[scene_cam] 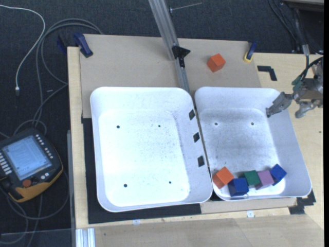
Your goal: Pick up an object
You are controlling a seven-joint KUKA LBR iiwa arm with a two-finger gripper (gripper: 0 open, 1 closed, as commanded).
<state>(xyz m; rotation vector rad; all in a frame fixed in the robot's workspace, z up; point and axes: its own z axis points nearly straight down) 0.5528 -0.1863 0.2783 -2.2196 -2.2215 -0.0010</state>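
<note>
Both bins white with fine dark speckling: left bin [103, 107], right bin [288, 133]. Blocks in right bin: orange block [223, 176], dark blue block [238, 186], green block [252, 178], lilac block [265, 177], blue block [277, 173]. Another orange cube [216, 62] on tan board [128, 60]. Blue clamp [83, 44]. Gripper [288, 106] grey metal.

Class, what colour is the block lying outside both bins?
Orange; the block shows best in the camera view, on the bench behind the bins.
</note>
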